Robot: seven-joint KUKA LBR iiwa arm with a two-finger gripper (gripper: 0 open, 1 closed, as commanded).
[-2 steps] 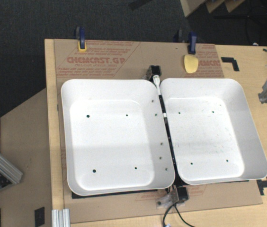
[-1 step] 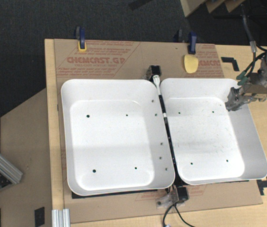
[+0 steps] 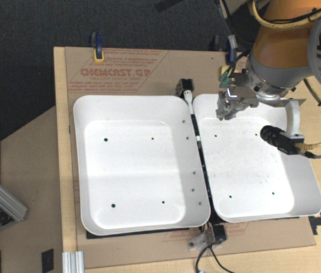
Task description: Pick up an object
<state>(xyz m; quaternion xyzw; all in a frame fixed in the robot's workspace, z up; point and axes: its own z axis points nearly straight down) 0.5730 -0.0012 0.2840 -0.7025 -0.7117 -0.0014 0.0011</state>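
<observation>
**Over the far-left corner of the right bin: pincer [image 3: 229,108] low, its target not made out**

At the near edge of the pale brown board surface [image 3: 149,249], a small black connector with a trailing cable [image 3: 213,236] sits at the foot of the gap between the two bins. The left shallow white plastic bin [image 3: 86,169] shows a bare white floor marked by four small dark dots. The right shallow white plastic bin [image 3: 297,201] shows the same white floor, faintly speckled, with a few dots of its own. A thin black strip [image 3: 197,147] runs near to far between them.

Farther in, above the right side of the right bin, hangs a black cylindrical part with a yellowish cable [image 3: 279,139]. It seems to be fixed to the arm by a white bracket [image 3: 292,117], so I judge it to be rig hardware rather than a thing to pick up.

Farther still, the grey metal pincer points down over the far-left corner of the right bin, close to the dividing strip. It hangs below the grey wrist and the broad orange band of the arm [image 3: 285,30].

I cannot tell where the object to be picked lies. If there is one, it is most likely under the pincer or the wrist, so neither its direction from the pincer nor its long axis can be read. I also cannot tell how wide the pincer stands, and nothing is seen held in it.
</observation>
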